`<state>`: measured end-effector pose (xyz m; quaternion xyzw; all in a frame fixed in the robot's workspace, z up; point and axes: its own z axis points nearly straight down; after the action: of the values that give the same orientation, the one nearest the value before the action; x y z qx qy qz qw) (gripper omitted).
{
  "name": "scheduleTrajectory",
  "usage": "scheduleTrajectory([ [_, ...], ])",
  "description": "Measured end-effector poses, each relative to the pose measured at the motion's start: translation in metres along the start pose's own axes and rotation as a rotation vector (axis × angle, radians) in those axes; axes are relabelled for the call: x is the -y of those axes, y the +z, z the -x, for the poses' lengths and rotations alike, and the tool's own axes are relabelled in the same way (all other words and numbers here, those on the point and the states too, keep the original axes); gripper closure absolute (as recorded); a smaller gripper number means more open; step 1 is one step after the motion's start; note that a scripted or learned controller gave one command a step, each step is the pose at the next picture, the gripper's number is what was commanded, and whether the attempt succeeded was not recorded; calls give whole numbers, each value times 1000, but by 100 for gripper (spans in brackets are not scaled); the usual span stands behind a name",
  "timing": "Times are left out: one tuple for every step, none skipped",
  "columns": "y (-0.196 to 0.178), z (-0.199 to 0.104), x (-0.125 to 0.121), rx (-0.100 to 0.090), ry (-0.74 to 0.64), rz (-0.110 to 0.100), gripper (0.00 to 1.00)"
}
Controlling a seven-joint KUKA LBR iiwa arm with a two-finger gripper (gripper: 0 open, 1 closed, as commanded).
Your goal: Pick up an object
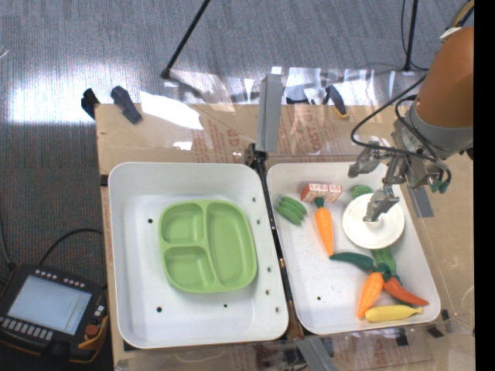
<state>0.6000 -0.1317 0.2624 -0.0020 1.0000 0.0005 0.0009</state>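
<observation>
My gripper [380, 205] hangs over the right bin [309, 315], just above the near-left part of a white round plate [375, 230]. Nothing shows as held. Left of the plate lie an orange carrot [325, 227], a red and white carton [322, 192] and a green pea pod [291, 209]. A small green item [360, 192] peeks out behind the plate. In front of the plate lie a dark green vegetable [353, 260], a second carrot [370, 294], a red-orange pepper [404, 291] and a yellow piece [393, 313].
The left bin [131, 207] holds a green divided plate [207, 246]. A metal divider post [268, 118] rises between the bins at the back. Cables hang off the wrist at the right. A teach pendant [50, 308] lies on the floor at the lower left.
</observation>
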Motion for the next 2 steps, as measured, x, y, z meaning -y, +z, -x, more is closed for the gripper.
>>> scheduleTrajectory([
  [104,9,-9,-12,-12,3,0],
  [179,-4,-25,-9,104,1,0],
])
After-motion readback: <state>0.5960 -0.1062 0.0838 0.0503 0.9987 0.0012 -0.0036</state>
